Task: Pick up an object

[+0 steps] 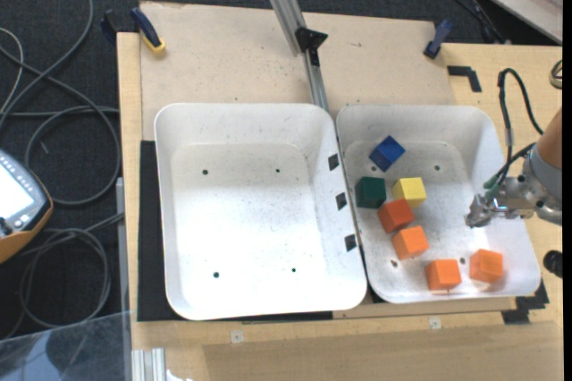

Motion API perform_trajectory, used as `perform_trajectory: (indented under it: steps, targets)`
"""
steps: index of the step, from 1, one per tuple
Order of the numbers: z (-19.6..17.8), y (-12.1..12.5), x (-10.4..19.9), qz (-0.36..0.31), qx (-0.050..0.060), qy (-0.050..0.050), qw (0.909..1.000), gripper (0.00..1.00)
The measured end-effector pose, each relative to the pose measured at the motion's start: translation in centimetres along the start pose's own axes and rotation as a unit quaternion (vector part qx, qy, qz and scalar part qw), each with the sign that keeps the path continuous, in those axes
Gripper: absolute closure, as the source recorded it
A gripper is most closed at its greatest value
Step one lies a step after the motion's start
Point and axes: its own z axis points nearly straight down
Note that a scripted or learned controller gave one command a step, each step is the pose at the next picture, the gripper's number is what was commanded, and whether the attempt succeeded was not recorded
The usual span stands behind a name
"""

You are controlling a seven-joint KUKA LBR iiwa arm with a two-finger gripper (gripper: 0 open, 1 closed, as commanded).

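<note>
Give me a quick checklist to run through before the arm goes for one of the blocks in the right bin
1. Blocks within the right bin: ok, all seven lie inside it.
2. Gripper over the right bin: ok, near its right wall, apart from the blocks.
3. Gripper carrying nothing: cannot tell, too small to judge.
4. An isolated target: ok, the blue block sits alone at the back.
5. Cluster spacing: not ok, the green block, yellow block and an orange block crowd together.
6. Nearest blocks: ok, the orange block near the front right corner lies closest to the gripper.
</note>
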Motion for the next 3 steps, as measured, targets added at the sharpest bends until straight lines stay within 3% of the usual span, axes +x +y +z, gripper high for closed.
perform_trajectory:
  steps: [2,3]
  targets:
    - [-9.0,1.1,-0.8,0.000,0.000,0.000,1.0000,1.00]
    - [-10.0,3.4,3.7,-0.003,0.001,0.002,1.0000,1.00]
